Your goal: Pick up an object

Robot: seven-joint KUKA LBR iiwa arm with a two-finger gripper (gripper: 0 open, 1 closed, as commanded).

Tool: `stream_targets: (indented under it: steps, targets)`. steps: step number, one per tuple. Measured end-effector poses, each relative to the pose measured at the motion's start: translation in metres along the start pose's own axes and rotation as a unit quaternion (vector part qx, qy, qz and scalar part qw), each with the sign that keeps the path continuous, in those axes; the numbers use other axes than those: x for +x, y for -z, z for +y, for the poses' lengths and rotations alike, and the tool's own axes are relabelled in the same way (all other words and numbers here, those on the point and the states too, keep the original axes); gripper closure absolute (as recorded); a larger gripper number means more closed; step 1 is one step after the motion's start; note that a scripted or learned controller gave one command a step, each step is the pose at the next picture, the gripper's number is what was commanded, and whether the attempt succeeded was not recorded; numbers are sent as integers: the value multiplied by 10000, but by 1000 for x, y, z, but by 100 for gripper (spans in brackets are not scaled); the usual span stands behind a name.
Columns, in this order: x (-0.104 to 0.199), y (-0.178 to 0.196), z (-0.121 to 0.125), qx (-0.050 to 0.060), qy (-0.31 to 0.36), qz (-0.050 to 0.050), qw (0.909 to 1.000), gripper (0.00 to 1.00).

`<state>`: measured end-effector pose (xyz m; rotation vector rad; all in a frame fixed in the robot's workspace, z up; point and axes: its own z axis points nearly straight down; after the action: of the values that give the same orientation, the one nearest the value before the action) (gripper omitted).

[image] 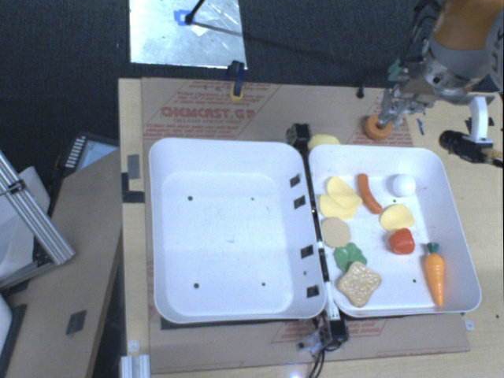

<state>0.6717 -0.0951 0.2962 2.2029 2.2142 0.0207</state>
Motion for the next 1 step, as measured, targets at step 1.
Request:
stream_targets:
  steps: [1]
  targets:
    - [59,-69,-5,121,20,28,9999,100]
